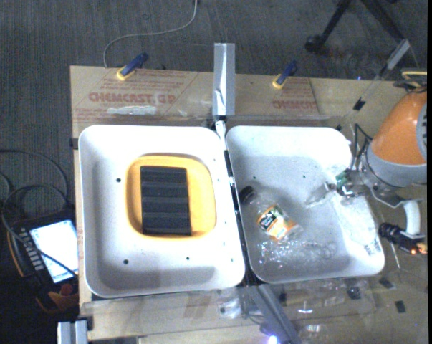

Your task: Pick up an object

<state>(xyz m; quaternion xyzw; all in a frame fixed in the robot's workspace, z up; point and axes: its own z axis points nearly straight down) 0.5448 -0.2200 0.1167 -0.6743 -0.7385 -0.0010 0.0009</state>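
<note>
Bench with two white bins; my pincer hangs over the right bin, its state I cannot tell, angling toward the small bottle lying near the middle there.

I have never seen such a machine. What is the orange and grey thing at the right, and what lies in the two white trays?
One camera looks down from above the bench. The orange and grey thing is a robot arm reaching in from the right; its claw is over the right bin. I cannot tell whether it grips anything. That bin holds a small bottle with an orange label and some clear plastic pieces. The left bin holds a yellow tray with a black ridged block.
</note>
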